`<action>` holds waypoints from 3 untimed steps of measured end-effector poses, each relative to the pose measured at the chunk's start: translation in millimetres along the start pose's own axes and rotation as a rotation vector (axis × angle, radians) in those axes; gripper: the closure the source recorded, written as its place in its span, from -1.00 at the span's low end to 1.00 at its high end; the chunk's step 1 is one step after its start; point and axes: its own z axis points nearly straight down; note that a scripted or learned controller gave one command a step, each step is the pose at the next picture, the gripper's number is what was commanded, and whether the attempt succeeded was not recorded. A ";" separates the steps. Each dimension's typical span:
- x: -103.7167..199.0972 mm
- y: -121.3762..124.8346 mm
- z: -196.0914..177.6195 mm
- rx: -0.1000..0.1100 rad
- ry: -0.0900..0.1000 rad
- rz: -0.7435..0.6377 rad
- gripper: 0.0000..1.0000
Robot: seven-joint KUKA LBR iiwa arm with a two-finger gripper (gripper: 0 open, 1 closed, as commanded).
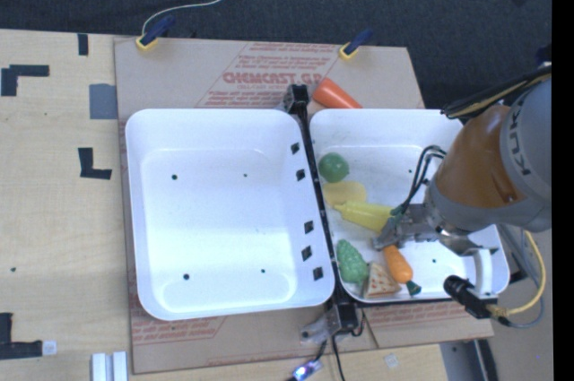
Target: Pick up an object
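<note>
Camera view: the arm [489,168] reaches in from the right of the frame, over the right bin [377,124]. Its gripper [393,234] sits low among the toys at lower centre-right, beside a yellow piece [363,213] and just above an orange carrot [397,264]. A green ball [334,166] lies higher up. The left bin [143,191] fills the frame's middle
</note>
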 end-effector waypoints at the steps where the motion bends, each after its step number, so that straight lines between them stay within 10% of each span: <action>1: 42.8 41.6 -53.8 -0.005 0.001 -0.007 1.00; 2: 40.2 52.6 -12.3 0.002 0.000 -0.002 1.00; 3: 105.0 34.8 -125.9 -0.004 0.002 -0.007 1.00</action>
